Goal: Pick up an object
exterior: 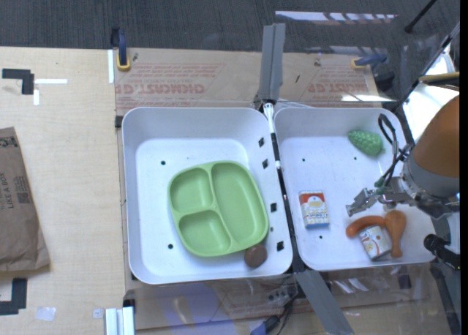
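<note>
Grey metal two-finger gripper (pixel 363 200) hangs low in the right white plastic bin (pixel 329 257) at frame right, fingers slightly spread, pinching nothing. Just below it: orange sausage-shaped toy (pixel 363 224), small printed can (pixel 374 242), tan drumstick toy (pixel 395 228). Small red-and-white carton (pixel 314 208) left of it (bumpy green toy (pixel 365 142) above). Left white plastic bin (pixel 139 180) holds a green divided plate (pixel 217 208) and brown round lump (pixel 255 256).

Plate (pixel 218 208) in left bin (pixel 139 180)
</note>
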Controlling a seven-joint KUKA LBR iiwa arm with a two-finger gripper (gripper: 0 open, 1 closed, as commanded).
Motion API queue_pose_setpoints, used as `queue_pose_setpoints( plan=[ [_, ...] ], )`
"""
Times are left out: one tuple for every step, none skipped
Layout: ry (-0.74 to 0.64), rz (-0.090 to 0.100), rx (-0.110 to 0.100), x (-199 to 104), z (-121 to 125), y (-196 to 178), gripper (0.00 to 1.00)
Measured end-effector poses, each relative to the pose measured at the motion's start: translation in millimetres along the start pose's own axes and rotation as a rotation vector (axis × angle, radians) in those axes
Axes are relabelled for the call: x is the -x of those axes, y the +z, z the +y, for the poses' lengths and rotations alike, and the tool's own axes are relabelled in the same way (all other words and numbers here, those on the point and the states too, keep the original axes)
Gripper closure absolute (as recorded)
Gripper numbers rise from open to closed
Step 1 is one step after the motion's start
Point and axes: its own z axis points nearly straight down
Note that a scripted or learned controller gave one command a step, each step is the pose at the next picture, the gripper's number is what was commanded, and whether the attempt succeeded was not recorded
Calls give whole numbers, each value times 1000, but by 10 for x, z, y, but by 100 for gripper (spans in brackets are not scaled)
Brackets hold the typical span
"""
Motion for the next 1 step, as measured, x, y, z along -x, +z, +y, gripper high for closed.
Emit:
queue_pose_setpoints(
  plan=[
    [-41, 1, -1, 181, -199, 172, 0]
  ],
)
